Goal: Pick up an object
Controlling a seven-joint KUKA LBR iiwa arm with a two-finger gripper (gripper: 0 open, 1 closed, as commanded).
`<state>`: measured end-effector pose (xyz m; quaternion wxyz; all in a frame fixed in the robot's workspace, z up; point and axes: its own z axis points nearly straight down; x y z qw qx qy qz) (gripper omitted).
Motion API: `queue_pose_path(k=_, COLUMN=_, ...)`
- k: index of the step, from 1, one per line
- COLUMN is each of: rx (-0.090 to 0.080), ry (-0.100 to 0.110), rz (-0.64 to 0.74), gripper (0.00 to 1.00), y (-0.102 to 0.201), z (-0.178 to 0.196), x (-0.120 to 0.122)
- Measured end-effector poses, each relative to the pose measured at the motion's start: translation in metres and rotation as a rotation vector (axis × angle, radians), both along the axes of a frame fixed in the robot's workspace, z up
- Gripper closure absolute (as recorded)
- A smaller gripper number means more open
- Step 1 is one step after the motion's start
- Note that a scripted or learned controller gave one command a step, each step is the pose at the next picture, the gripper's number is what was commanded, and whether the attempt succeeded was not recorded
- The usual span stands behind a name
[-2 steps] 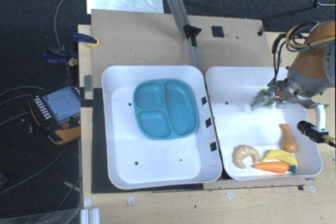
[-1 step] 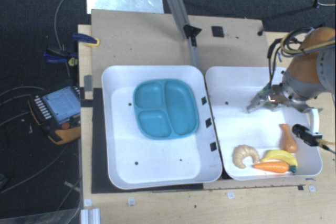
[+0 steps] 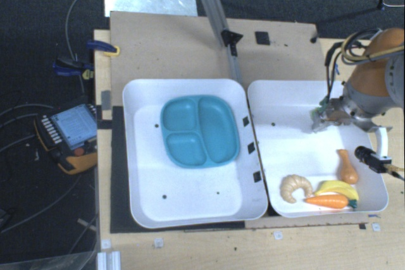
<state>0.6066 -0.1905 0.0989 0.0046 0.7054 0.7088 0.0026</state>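
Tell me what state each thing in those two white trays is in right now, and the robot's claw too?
Blue plate: flat in the left bin, nothing on it.
Croissant: lying in the right bin, near the front.
Banana: lying beside the croissant.
Carrot: lying on its side, against the banana.
Drumstick: lying loose, behind the banana.
Claw: over the right bin's back part, away from the food.

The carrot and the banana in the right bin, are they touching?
Touching. The camera view shows the carrot lying right against the banana's lower edge, with no white bin floor between them.
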Motion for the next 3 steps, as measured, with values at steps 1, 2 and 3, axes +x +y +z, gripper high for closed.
queue_pose_path(k=1, rx=0.001, ry=0.003, rz=0.001, gripper=1.00, y=0.002, z=0.046, x=0.008)
queue_pose_path(k=2, rx=0.002, ry=0.003, rz=0.003, gripper=1.00, y=0.008, z=0.093, x=0.006)
queue_pose_path(k=3, rx=0.001, ry=0.003, rz=0.003, gripper=1.00, y=0.007, z=0.138, x=0.005)
